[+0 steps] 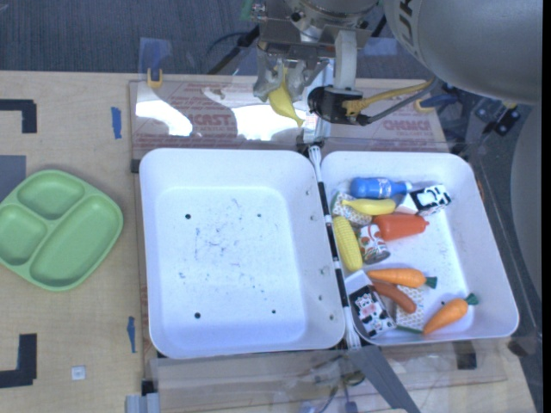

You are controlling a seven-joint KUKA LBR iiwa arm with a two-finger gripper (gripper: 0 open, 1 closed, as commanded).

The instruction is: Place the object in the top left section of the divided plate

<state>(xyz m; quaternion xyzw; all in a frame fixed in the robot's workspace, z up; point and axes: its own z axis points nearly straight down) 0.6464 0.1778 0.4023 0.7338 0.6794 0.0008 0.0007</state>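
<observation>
While gripped, banana (281,102) hangs tip-down, near-vertical

You are looking at a bright, evenly lit scene with light coming from overhead. At about eleven o'clock, the clear panel (258,114) behind the bins throws strong white glare patches that wash out its printed lettering. The left bin (228,248) reads almost pure white, close to overexposed, so its faint blue scuffs barely register; the right bin (482,256) is similar. Shadows are soft and short: a thin grey edge under the bin rims and under the green divided plate (58,229) at nine o'clock. The arm (469,24) at one o'clock is large, close to the lens and soft in focus. Fine detail is slightly grainy throughout.
</observation>
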